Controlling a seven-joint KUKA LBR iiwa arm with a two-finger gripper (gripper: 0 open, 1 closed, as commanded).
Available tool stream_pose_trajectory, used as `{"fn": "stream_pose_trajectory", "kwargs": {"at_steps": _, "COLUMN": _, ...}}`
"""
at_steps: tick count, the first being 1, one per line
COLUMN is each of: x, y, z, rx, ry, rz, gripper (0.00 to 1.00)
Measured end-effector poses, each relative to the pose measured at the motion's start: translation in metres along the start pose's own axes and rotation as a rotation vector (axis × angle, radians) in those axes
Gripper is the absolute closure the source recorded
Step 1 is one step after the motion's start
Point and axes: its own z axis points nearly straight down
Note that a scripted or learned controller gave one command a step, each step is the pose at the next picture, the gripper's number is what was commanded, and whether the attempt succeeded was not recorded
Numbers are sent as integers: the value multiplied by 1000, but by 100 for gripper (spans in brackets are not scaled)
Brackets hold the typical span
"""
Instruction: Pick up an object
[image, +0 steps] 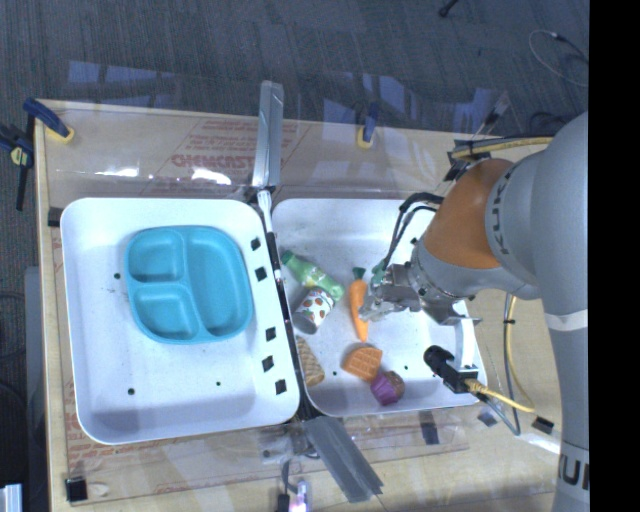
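In the right bin (330, 215), your gripper (378, 303) sits beside the carrot (358, 307), its fingers' state impossible to tell, so a grab could knock the carrot aside.

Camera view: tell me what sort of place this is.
Probably a robot grasping test bench, not a kitchen: two white bins clamped to a board, toy food such as a carrot, and a grey arm reaching in.

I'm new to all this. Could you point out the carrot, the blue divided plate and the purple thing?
carrot (358, 307): camera view, middle of its orange body.
blue divided plate (188, 282): camera view, ridge between its compartments.
purple thing (387, 387): camera view, its rounded top.
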Motion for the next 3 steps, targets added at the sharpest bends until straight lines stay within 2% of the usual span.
{"fn": "stream_pose_trajectory", "kwargs": {"at_steps": 1, "x": 0, "y": 0, "z": 0, "rx": 0, "ry": 0, "rz": 0, "gripper": 0}}
{"fn": "stream_pose_trajectory", "kwargs": {"at_steps": 2, "x": -8, "y": 10, "z": 26, "rx": 2, "ry": 1, "rz": -17, "gripper": 0}}
{"fn": "stream_pose_trajectory", "kwargs": {"at_steps": 3, "x": -8, "y": 10, "z": 17, "rx": 2, "ry": 0, "rz": -22, "gripper": 100}}
